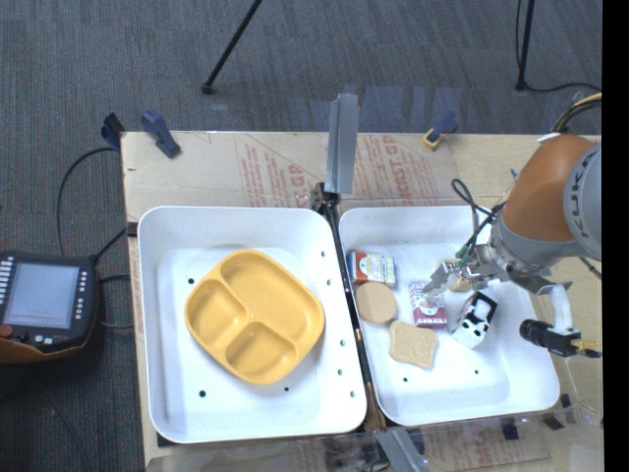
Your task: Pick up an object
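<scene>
Objects for picking lie in the right bin (511, 386): toast slice (413, 344), round cracker (374, 303), small carton (372, 266), pink packet (428, 305), black-and-white toy (476, 320). On the counter (236, 170), the left bin (157, 362) holds a yellow divided plate (255, 315). The gripper (455, 275) hovers above the packet; whether its fingers are apart, I cannot tell.
</scene>
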`<state>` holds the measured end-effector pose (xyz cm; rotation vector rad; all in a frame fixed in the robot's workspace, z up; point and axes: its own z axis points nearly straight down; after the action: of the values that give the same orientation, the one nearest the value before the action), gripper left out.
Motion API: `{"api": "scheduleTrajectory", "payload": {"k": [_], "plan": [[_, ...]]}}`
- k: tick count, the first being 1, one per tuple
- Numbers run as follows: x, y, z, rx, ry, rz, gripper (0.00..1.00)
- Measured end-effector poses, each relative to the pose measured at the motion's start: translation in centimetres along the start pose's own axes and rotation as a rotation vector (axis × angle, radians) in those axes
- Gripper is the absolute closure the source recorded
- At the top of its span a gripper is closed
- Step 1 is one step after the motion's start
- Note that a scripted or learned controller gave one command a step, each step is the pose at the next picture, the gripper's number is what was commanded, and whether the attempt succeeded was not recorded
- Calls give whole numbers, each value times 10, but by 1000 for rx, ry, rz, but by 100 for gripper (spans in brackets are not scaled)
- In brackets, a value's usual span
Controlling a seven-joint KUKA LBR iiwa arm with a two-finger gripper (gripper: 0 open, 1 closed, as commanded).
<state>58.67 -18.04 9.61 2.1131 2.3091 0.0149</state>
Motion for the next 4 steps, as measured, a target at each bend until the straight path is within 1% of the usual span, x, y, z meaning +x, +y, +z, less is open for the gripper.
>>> {"api": "scheduleTrajectory", "payload": {"k": [1,2,3,4], "plan": [[0,1,-11,-2,4,5,100],[-26,-53,10,22,2,390,100],[-20,-5,-20,15,1,133,100],[37,60,10,16,4,-55,100]]}}
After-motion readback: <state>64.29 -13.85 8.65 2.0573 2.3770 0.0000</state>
